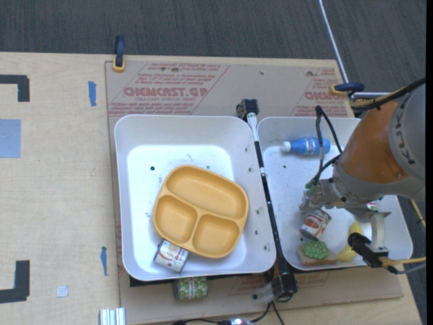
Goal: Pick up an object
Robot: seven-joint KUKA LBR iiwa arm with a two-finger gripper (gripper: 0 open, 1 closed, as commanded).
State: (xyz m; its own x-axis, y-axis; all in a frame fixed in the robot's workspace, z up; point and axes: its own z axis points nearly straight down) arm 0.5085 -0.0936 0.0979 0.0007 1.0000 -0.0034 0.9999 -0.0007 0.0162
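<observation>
Orange-banded arm [379,147] crowds the right bin [284,181]; tool [318,198] state unclear, beside a can [315,223] and bottle [306,145].

Small can [315,223] — tilted, right bin [291,202]

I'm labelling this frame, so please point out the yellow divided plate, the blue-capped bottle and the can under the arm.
Yellow divided plate [201,210]: camera view, the ridge between its compartments.
Blue-capped bottle [306,145]: camera view, middle of its body.
Can [314,223]: camera view, its labelled side.
</observation>
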